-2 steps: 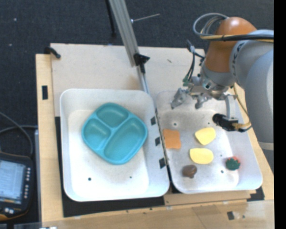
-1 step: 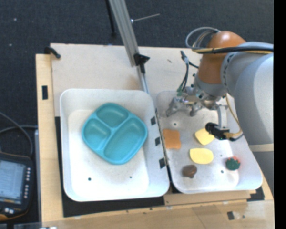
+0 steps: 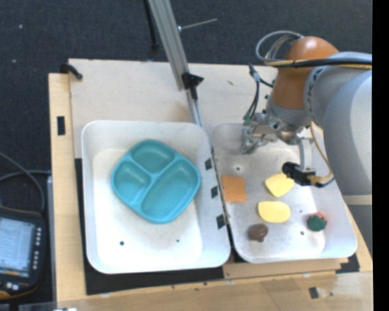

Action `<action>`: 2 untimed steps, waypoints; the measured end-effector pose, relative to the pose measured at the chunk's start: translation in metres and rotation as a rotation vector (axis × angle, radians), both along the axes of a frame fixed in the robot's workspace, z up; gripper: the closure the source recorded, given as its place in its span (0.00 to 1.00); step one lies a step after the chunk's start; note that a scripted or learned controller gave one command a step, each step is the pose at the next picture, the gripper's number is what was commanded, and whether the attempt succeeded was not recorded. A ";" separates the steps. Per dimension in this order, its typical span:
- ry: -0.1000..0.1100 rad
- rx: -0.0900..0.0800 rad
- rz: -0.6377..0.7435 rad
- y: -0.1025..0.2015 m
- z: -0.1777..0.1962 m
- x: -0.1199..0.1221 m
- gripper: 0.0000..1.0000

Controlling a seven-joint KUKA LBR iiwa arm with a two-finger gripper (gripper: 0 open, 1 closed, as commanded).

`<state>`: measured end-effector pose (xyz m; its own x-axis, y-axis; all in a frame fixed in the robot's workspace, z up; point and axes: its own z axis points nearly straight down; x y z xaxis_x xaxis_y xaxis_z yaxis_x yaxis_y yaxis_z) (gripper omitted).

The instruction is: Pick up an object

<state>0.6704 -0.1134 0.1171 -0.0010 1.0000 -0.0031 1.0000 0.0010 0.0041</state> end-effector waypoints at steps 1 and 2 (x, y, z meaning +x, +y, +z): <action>-0.003 0.003 0.002 -0.001 0.047 0.009 1.00; -0.003 0.003 0.003 0.003 0.093 0.011 1.00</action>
